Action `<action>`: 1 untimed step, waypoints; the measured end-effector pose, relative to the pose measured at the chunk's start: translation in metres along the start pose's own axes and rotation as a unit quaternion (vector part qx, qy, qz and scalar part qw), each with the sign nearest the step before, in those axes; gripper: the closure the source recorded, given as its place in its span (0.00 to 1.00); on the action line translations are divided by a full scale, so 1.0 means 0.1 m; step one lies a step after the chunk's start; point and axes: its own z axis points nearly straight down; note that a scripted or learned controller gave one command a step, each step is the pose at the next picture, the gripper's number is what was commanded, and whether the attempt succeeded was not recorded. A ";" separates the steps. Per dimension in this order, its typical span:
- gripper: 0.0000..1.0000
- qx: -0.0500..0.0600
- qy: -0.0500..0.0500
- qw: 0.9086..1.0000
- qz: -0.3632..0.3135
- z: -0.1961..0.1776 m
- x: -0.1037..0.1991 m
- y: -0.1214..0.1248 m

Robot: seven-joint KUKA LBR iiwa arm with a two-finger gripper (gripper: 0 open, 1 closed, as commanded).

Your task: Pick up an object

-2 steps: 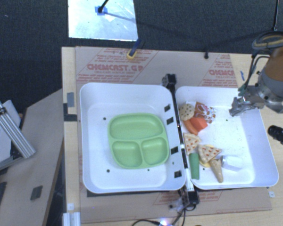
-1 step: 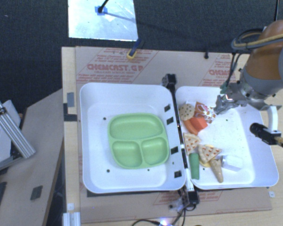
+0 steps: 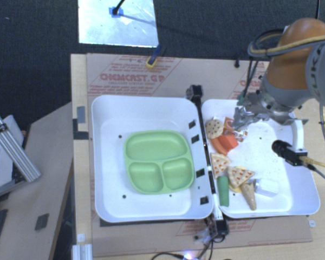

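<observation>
The grey two-finger gripper (image 3: 238, 122) is hanging low over the upper left part of the right-hand shallow white bin (image 3: 309, 202), so the step in hand is looking like the approach to a grasp and not yet a lift. Nothing is showing as held. Whether the gripper is open or closed cannot be told here, since the wrist body is covering its tip.

The likeliest target is the orange-red plastic toy piece (image 3: 226, 144), possibly a pepper or carrot, which is lying just below and left of the gripper. A round tan waffle-patterned biscuit (image 3: 214, 127) is sitting just beside it, towards the bin's left wall. Lower in the same bin are lying two tan triangular waffle pieces (image 3: 219, 163) (image 3: 240, 175), a green plastic cylinder (image 3: 223, 190) and a tan cone (image 3: 249, 195).

The left-hand white bin (image 3: 108, 202) is bearing a pale green divided plastic plate (image 3: 154, 161).

The next move is calling for a short shift down and left – centring over the orange-red piece without nudging the biscuit – then closing and lifting straight up.
</observation>
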 end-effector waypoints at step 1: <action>1.00 0.001 0.000 1.000 0.001 0.11 0.35 0.02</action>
